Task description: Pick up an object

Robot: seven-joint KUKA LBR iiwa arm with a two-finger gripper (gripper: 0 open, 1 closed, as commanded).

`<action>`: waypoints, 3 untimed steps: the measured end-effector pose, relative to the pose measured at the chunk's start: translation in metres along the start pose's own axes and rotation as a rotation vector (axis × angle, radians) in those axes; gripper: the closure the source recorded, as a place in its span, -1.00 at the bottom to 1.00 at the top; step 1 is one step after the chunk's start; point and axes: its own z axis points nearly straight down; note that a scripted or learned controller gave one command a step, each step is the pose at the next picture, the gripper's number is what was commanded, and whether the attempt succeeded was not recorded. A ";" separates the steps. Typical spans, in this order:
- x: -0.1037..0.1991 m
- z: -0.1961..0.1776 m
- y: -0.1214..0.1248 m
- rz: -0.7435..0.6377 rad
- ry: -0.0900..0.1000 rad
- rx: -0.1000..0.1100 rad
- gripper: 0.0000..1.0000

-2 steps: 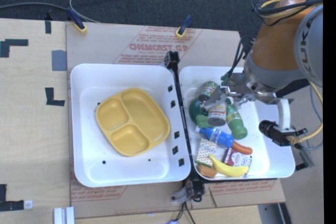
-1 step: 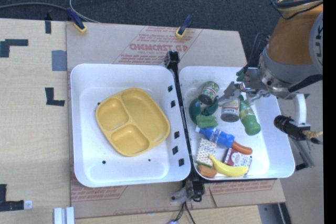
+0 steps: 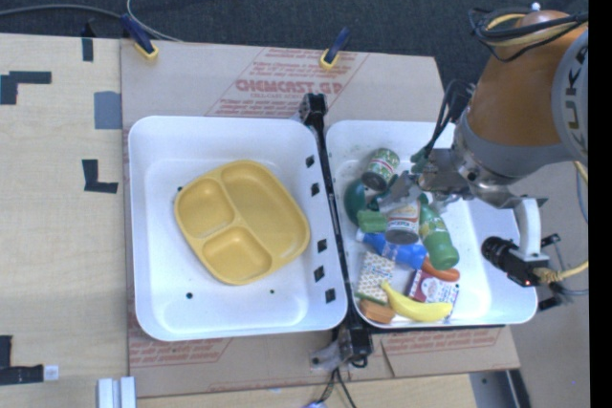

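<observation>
- The tool (image 3: 418,189) is low over the right bin (image 3: 497,287), right among the heaped toys, and from this angle one cannot tell whether it grips anything.
- Just beneath and beside it lies a grey-and-silver can (image 3: 403,223); a green bottle (image 3: 437,239) lies just to the right of that.
- Up-left of the tool, a green-labelled can (image 3: 381,169) lies tilted, with a dark green piece (image 3: 357,200) next to it by the bin's left wall.
- Below the cluster, a blue piece (image 3: 408,254), a red packet (image 3: 424,286) and a banana (image 3: 416,306) lie near the front edge.
- The grey arm with its orange section (image 3: 521,96) looms in from the right.
- Across the divider, the left bin (image 3: 158,301) carries a yellow three-compartment plate (image 3: 241,221).
- Both bins rest on cardboard (image 3: 277,86) on the counter (image 3: 48,234), with two yellow clamps (image 3: 334,51) at the cardboard's far edge.
</observation>
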 end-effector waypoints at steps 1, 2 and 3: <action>0.008 0.004 0.000 0.001 -0.001 0.000 1.00; -0.016 0.012 0.025 0.002 -0.002 0.000 1.00; 0.031 0.000 -0.018 -0.001 0.001 0.001 1.00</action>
